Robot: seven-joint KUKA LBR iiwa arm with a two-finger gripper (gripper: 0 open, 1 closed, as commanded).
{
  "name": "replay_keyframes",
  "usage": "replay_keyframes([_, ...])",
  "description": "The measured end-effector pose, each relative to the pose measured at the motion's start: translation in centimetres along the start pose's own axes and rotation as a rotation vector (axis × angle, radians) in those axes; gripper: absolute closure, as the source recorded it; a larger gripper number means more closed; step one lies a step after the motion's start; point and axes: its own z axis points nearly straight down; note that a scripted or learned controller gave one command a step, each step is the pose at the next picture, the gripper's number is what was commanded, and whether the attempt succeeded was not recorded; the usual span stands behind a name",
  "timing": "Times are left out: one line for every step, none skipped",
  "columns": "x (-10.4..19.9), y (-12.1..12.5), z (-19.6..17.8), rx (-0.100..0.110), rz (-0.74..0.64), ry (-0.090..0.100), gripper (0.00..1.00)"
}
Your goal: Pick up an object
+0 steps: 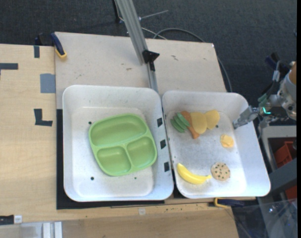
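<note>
A curved yellow plastic banana (192, 175) lies nearest, at the near edge of the right shallow white bin (252, 170), just beside a round speckled brown cookie (220, 171). Farther in sit a small yellow lump (227, 142) and a cluster of green, orange and yellow toy foods (195, 122). The left bin (74, 133) holds a glossy green three-compartment plate (123, 144). The end effector (244, 117) hovers over the right bin's far right rim; I cannot tell its state.

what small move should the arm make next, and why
Probably slide the gripper left and down over the small yellow piece. The gripper sits at the right bin's right rim holding nothing, and that piece lies nearest, apart from the other toys.
</note>
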Motion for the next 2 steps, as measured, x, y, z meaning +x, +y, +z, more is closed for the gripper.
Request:
replay_keyframes([-0.2,-0.6,6.2,0.006,0.001,0.001,0.00])
replay_keyframes([0.3,-1.1,12.6,0.007,0.001,0.002,0.00])
